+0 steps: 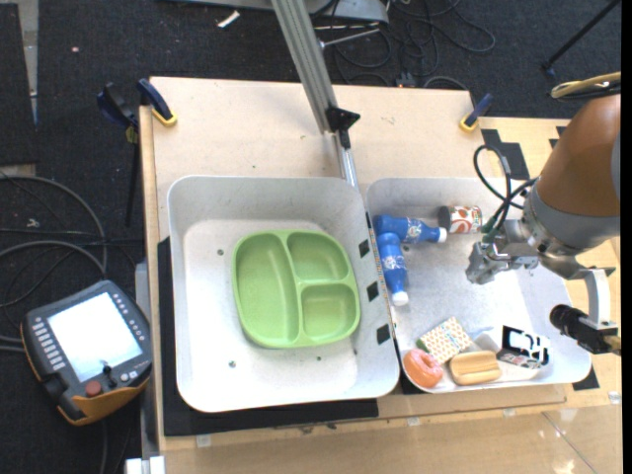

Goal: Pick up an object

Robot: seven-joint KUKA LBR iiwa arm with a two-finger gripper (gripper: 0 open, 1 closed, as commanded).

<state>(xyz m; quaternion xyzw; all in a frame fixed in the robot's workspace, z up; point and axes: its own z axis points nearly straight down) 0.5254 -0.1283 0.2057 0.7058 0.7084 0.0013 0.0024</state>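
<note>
Near edge, right bin: a cluster of small toy foods lies along the front wall of the right bin (568, 294) — a pink doughnut (424, 367), a tan bread roll (475, 367), a checkered cracker (445, 339) just behind them, and a small black and white item (523, 345) to their right.
Near edge, left bin: the left bin (197, 265) holds a green divided plate (296, 286), lying flat, its three compartments bare.
Middle, right bin: two blue bottles (395, 255) lie on their sides against the wall shared by the bins, one running front to back, the other angled toward a small red and white can (463, 217) that lies just beyond its cap.
Arm: the grey arm (583, 181) with its orange band comes in from the right, over the right bin.
Gripper: the gripper (480, 265) hangs over bare bin floor, to the right of the bottles and in front of the can, touching none of them. Nothing is seen between its fingers; whether they stand apart or together cannot be told from this slant.
Step in hand: likely the approach — no object is lifted, all lie on the bin floor.
Next move: a judgement only — the gripper needs to line up over one object, the can or a bottle being closest, descend with fingers spread across its narrow width, then close and lift.
</note>
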